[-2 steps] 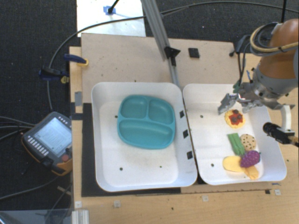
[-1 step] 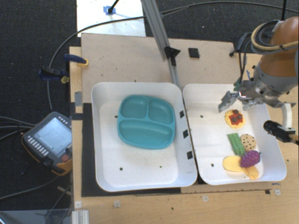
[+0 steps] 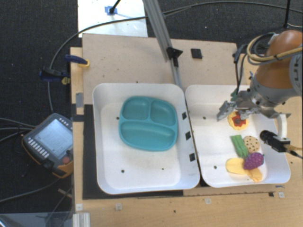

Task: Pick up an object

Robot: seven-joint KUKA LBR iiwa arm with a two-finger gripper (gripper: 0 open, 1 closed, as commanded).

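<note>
Camera view: The grey arm, orange-banded above the wrist, reached in from the right over the right-hand white bin (image 3: 203,174), its tool (image 3: 235,111) hanging low above a small round yellow piece with a red centre (image 3: 236,121) near the bin's upper middle. Whether the tool was released or clenched could not be told from this slanted overhead angle, and nothing was seen held in it. The likeliest pick, that yellow-and-red piece, lay on the bin floor just below the tool. Nearer the camera sat a green piece (image 3: 239,145), a speckled tan cookie (image 3: 251,143), a purple grape cluster (image 3: 253,161) and a yellow piece (image 3: 235,165), packed close together. The left bin (image 3: 106,174) held a teal divided plate (image 3: 148,123).

The risk appeared to lie in the target's flatness: a thin disc lying on the bin floor gives little to grip, and a closing tool could slide over it or push it aside. A descent set slightly off could also catch the green piece nearby, or press hard into the bin floor.
</note>
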